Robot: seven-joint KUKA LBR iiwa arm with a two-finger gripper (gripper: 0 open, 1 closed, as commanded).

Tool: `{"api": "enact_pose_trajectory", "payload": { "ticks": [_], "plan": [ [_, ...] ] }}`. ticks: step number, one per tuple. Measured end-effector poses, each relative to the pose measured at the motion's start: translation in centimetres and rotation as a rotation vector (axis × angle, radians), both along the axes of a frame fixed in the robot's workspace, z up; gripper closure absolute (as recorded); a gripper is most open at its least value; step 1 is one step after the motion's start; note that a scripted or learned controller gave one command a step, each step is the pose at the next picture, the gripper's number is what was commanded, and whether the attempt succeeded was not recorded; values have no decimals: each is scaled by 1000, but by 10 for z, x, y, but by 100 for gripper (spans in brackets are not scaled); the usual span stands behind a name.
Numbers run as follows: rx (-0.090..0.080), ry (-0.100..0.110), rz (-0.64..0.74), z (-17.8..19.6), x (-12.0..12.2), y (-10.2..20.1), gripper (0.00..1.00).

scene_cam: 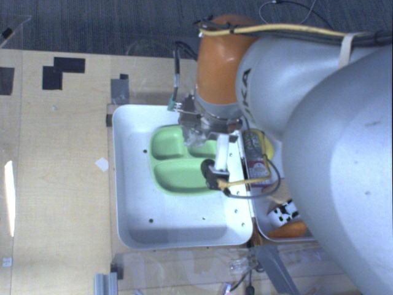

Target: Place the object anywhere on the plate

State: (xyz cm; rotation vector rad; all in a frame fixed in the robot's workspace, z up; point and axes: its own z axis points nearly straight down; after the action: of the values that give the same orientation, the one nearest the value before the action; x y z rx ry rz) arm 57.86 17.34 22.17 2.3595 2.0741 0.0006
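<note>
A light wooden counter [55, 165] stands on dark grey carpet [123, 11]. The end effector [195, 134] hangs over the green divided plate [178, 171] in the left bin [132, 183]; its grip state cannot be told.

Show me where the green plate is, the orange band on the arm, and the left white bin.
Green plate [175, 176]: camera view, on its lower compartment.
Orange band [218, 63]: camera view, on the band's front face, above the wrist.
Left white bin [132, 183]: camera view, on its bare floor left of the plate.
</note>
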Motion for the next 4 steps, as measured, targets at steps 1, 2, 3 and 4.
{"api": "enact_pose_trajectory", "payload": {
  "ticks": [1, 2, 3, 4],
  "plan": [
    [0, 0, 0, 0, 0, 0, 0],
    [0, 0, 6, 10, 0, 0, 100],
    [0, 0, 6, 10, 0, 0, 0],
    [0, -1, 12, 20, 0, 0, 100]
  ]
}}
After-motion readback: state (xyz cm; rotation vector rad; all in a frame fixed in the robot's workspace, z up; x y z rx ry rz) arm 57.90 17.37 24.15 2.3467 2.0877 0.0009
